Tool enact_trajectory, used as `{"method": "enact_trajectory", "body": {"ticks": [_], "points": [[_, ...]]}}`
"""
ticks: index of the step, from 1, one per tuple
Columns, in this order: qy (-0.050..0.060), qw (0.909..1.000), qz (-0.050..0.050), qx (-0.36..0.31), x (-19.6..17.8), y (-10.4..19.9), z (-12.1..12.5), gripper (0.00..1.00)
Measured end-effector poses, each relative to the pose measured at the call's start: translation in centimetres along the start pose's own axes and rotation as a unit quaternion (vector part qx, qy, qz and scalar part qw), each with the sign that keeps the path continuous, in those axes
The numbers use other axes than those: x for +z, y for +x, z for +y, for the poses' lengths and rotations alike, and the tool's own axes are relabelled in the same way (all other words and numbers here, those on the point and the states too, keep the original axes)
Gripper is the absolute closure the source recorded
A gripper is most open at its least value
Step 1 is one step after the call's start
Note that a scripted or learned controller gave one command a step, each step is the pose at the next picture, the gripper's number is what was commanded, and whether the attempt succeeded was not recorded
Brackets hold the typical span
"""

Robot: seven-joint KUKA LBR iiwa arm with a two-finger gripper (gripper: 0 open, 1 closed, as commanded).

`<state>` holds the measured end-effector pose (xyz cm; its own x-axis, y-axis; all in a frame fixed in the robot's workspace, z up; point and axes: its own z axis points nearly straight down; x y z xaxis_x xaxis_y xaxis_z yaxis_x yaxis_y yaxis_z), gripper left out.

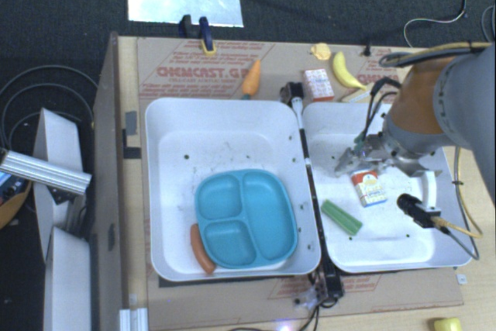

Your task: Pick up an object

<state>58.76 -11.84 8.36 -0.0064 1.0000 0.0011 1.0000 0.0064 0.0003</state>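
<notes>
My gripper point(349, 161) is low inside the right bin point(387, 244), near its left-middle part, with the grey arm and its orange band coming in from the right. A small red and white carton point(370, 187) lies just below and to the right of the gripper, close to it. I see nothing between the gripper's tips. A green block point(342, 216) lies slantwise further down in the same bin. In the left bin point(178, 128) a blue divided plate point(246, 218) lies with an orange sausage point(201, 248) beside its lower left edge.
Behind the bins on the cardboard lie a carrot point(250, 79), a small pink and white box point(318, 84) and a banana point(345, 71). The ridge where the two bins meet point(308, 167) runs just left of the gripper.
</notes>
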Motion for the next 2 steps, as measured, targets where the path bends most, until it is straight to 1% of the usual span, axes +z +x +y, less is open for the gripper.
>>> {"method": "enact_trajectory", "body": {"ticks": [1, 2], "points": [[-0.002, 1.0000, 0.000, 0.000, -1.15, -0.21, 0.10, 1.00], [-0.002, 1.0000, 0.000, 0.000, -1.14, -0.21, 0.10, 0.00]]}}
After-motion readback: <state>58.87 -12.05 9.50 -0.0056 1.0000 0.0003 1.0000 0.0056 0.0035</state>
